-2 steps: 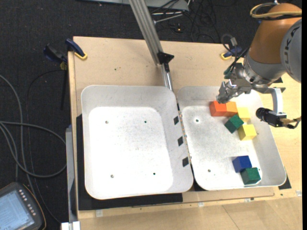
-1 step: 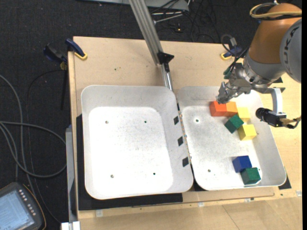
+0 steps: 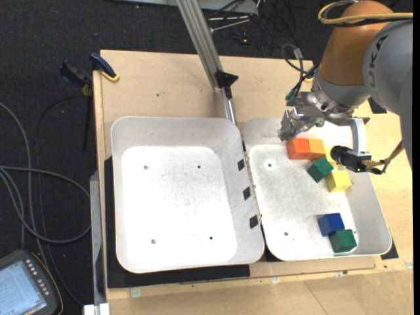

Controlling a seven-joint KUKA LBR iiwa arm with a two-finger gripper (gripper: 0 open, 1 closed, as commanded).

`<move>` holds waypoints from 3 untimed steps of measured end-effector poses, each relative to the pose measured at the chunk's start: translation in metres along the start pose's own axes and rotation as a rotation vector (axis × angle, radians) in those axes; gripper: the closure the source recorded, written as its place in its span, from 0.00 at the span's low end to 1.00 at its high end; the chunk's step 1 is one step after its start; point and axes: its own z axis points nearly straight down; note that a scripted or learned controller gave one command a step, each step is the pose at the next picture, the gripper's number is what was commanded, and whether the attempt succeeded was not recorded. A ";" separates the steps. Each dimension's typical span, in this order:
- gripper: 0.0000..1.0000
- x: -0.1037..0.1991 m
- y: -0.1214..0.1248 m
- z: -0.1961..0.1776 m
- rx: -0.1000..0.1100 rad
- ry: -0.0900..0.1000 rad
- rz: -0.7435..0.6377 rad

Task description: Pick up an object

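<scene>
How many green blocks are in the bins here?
2, both in the right bin: one green block mid-bin beside the yellow block, another at the near corner. The arm may hide others.

Two white bins sit on the tabletop (image 3: 164, 84): the left bin (image 3: 125, 143) and the right bin (image 3: 367, 228). Six blocks lie in the right bin: one orange block (image 3: 300, 148), two yellow blocks, one (image 3: 317, 146) just beside the orange and one (image 3: 338, 180) lower down, two green blocks, one (image 3: 320, 169) between the yellows and one (image 3: 343, 241) near the front rim, and one blue block (image 3: 330, 223). One arm (image 3: 367, 44) carries one tool (image 3: 291, 128). One blue clamp (image 3: 88, 71) grips the tabletop's far left corner.
</scene>
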 end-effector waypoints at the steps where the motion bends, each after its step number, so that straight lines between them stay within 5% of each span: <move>1: 1.00 0.046 0.005 0.004 0.000 0.000 0.000; 3: 1.00 0.160 0.020 -0.001 -0.001 0.000 -0.002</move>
